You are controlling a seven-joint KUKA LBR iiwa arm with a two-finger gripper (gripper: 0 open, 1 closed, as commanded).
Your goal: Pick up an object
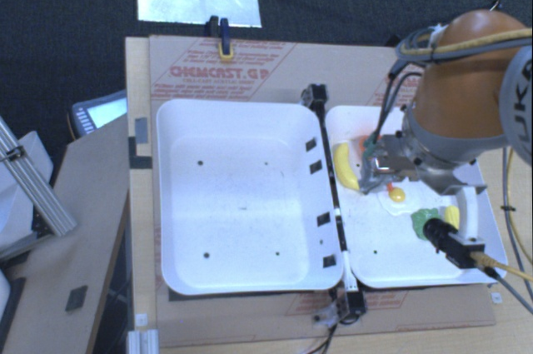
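Observation:
In the right bin [391,265] a yellow banana [345,167] lies near the left wall. An orange-red object [367,146] peeks out just behind it, partly hidden by the arm. A fried-egg toy [397,197], white with a yellow yolk, lies mid-bin. A green object [422,220] and a yellow piece [451,216] sit at the right, beside a black cable fitting. My gripper [375,170] hangs low over the bin between the banana and the egg. The wrist body hides its fingers.
The left bin [241,194] sits beside the right one, with black clips [316,147] along the shared divider. The big orange-banded arm [466,86] covers the right bin's back right. A yellow-black clamp [223,40] stands at the board's far edge.

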